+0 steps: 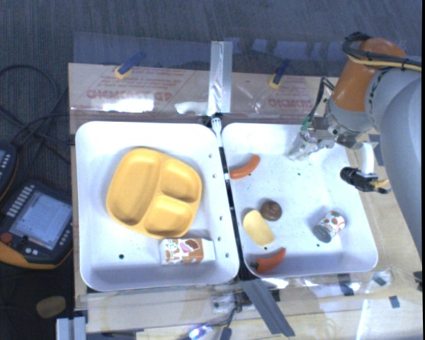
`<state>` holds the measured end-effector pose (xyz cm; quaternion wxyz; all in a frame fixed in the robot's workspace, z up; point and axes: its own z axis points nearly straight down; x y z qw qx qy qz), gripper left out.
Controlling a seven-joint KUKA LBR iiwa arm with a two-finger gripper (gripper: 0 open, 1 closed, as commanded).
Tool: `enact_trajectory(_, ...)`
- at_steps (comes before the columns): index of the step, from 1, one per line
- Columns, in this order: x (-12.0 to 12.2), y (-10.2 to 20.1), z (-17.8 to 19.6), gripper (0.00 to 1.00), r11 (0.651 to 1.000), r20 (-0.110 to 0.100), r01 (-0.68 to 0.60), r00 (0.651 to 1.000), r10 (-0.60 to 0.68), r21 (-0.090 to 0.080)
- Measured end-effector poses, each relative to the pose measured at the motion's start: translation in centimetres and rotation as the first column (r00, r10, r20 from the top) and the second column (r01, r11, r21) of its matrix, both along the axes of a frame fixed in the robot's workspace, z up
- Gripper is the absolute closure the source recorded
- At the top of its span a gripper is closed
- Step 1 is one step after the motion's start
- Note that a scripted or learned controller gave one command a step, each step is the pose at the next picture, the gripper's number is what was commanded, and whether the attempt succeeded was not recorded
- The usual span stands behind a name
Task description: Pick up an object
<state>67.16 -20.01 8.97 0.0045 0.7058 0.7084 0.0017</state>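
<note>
Roughly at the middle of the right bin [354, 261] lies a small brown chocolate-coloured round piece [270, 209], and touching it on its near side is a pale yellow oval piece [257, 227]. An orange-red sausage [270, 259] lies at the bin's near edge, towards the near-left corner; a second sausage [244, 166] lies by the left wall, near the far-left corner. A small can [329, 226] with a red and white label lies on its side towards the right wall. The gripper [302, 147] hangs over the far part of this bin, well apart from all these things, with nothing between its fingers; whether they are spread or closed I cannot tell. In the left bin [92, 261] a yellow sectioned tray [154, 190] fills the middle, and a small printed carton [188, 251] lies at the near edge, just beside the tray.
</note>
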Motion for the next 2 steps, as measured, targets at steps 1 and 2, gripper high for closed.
enact_trajectory(1,0.0,-2.3,0.0,1.00,1.000,-0.001,0.000,1.000,0.000,-0.001)
enact_trajectory(2,0.1,6.2,0.1,1.00,1.000,0.001,-0.002,1.000,0.002,0.002)
